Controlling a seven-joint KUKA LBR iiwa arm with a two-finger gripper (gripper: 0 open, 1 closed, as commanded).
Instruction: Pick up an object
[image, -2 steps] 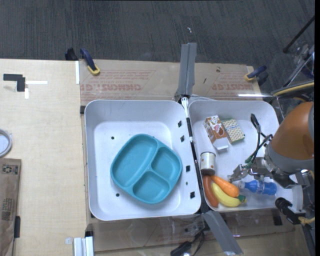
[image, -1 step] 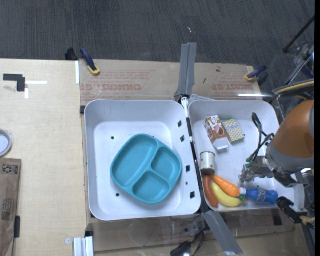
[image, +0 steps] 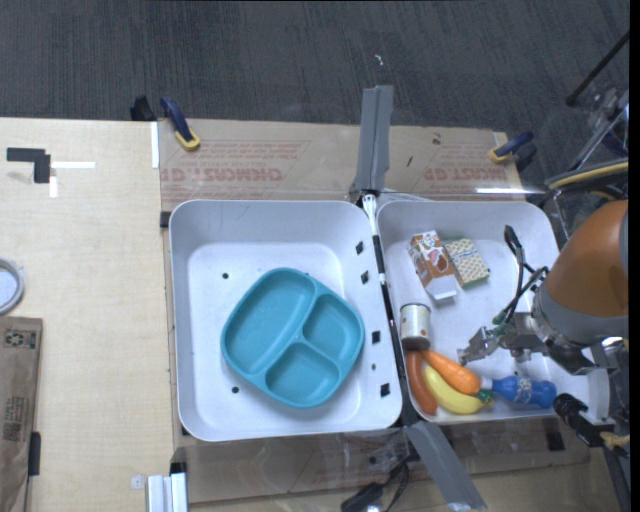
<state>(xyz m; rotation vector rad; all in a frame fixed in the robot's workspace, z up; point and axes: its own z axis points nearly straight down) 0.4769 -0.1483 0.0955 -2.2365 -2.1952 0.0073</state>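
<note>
1. The gripper (image: 487, 343) sits low inside the right bin (image: 540, 225), toward its 4 o'clock side, with the grey-and-orange arm (image: 590, 280) coming in from 3 o'clock.
2. Its fingers appear as a small metallic cluster pointing toward 9 o'clock. How far apart they stand cannot be told from this slanted view, and nothing is visibly lodged between them.
3. So the pick looks not yet done: no object is lifted clear of the bin floor, and each one seems to lie where it rests.
4. Candidates nearest the gripper: the orange carrot (image: 452, 370) at its 7 o'clock, the yellow banana (image: 448, 391) touching the carrot just beyond, and a blue toy (image: 524, 390) at the gripper's 5 o'clock.
5. A small cylindrical can (image: 414, 321) stands at the gripper's 9 o'clock, apart from it; two cartons, one red-and-white (image: 432, 262) and one greenish (image: 467, 262), lie side by side near the bin's 12 o'clock.
6. The left bin (image: 200, 240) carries a blue divided plate (image: 292, 337), well apart from the gripper.
7. Judged remaining: settle on one object, most likely the carrot, close on it, and raise it clear.
</note>
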